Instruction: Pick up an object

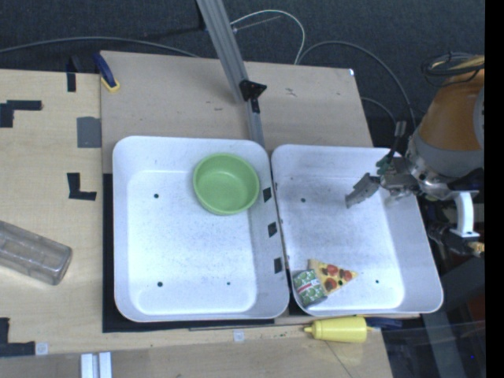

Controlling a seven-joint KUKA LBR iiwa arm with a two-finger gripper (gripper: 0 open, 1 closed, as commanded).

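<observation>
Camera view: my fingers (pixel 364 190) hover over right bin (pixel 409 290), upper part; can't tell if open or closed. Nearest target, pizza slice (pixel 332 275), lies toward 7 o'clock, long axis 9-to-3. Green bowl (pixel 226 183) farther, at 9.

Green bowl (pixel 226 183): smooth plastic, slight sheen. White bins (pixel 134 211): matt plastic, speckled. Bench (pixel 47 179): pale wood.

Lighting is even and moderately bright from overhead. The two white bins (pixel 126 211) show mild glare with speckled surfaces. Shadows are soft and short beneath the green bowl (pixel 226 183). Overall sharpness is low and grainy; the arm (pixel 453 124) at right appears slightly blurred.
</observation>
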